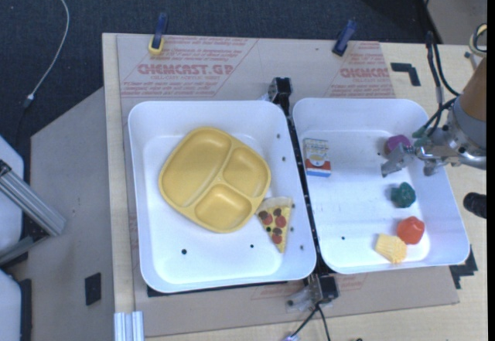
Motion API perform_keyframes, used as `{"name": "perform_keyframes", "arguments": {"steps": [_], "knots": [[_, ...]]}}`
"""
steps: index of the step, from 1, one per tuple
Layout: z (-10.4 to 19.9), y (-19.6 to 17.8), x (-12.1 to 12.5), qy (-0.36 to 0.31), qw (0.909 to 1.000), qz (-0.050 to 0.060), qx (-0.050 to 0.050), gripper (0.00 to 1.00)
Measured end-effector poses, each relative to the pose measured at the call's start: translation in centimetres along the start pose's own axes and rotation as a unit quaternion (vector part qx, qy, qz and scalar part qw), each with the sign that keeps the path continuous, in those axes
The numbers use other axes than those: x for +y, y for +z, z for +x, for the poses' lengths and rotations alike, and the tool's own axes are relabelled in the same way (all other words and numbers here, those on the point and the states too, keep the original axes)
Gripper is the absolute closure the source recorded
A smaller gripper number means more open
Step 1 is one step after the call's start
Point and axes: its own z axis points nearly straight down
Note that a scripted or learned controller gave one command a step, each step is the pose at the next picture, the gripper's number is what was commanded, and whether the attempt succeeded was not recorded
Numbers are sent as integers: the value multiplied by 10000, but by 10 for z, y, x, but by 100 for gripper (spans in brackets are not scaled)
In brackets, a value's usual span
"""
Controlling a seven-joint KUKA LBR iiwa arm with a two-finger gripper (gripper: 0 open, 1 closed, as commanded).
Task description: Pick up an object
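The right bin (348, 254) holds a small white carton (317, 156) with orange and blue print, a purple piece (398, 144), a dark green piece (402, 194), a red-orange piece (411, 230) and a yellow piece (391, 247). My gripper (410, 165) reaches in from the right and hangs over the bin's far right part. It is open, one fingertip (389, 168) just below the purple piece, the other to its right. Nothing sits between the fingers. The green piece lies a little below them.
In the left bin (147, 254) lie a yellow divided plate (215, 189) and a toy pizza slice (277, 222) beside the plate's lower right edge. A black divider clamp (281, 89) sits between the bins at the back. Two clips hold the board's far edge.
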Motion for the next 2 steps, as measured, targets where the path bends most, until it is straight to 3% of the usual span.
{"name": "perform_keyframes", "arguments": {"steps": [1,2], "knots": [[-6,62,-2,8,10000,34,11,0],[-8,107,2,2,10000,-49,-24,0]]}}
